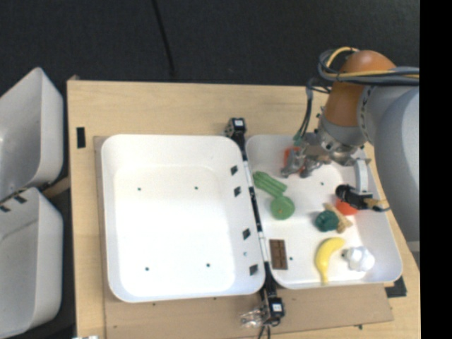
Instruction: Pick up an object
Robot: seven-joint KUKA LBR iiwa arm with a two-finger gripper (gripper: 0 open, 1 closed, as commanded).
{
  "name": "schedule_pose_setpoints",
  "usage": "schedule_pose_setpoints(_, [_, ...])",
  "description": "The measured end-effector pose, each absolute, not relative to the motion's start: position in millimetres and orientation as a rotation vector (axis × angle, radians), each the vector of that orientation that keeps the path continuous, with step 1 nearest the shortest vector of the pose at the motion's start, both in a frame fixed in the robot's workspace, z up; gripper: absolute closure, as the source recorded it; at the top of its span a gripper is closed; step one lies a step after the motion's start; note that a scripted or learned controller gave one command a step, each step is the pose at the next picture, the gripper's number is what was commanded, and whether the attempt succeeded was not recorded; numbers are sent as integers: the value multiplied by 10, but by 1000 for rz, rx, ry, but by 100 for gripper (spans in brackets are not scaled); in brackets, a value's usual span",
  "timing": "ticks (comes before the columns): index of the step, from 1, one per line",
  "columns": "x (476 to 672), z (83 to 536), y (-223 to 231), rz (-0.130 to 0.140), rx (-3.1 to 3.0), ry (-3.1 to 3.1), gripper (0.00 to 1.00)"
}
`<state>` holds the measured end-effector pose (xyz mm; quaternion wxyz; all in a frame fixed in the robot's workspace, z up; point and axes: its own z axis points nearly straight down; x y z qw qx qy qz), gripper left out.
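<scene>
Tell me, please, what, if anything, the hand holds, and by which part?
Cannot tell: the hand is over the right bin, near a green piece; no hold is clear.

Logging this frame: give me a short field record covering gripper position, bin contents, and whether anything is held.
gripper: gripper low over the far end of the right bin
held: cannot tell
right bin contents: green ridged piece, green round piece, teal object, yellow banana, white object, brown block
nearest to gripper: green ridged piece
</scene>
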<state>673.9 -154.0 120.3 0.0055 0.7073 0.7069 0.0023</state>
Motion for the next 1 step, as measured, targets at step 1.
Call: schedule_pose_setpoints(1, [6922, 1515, -987, 9, 2209, 2225, 100])
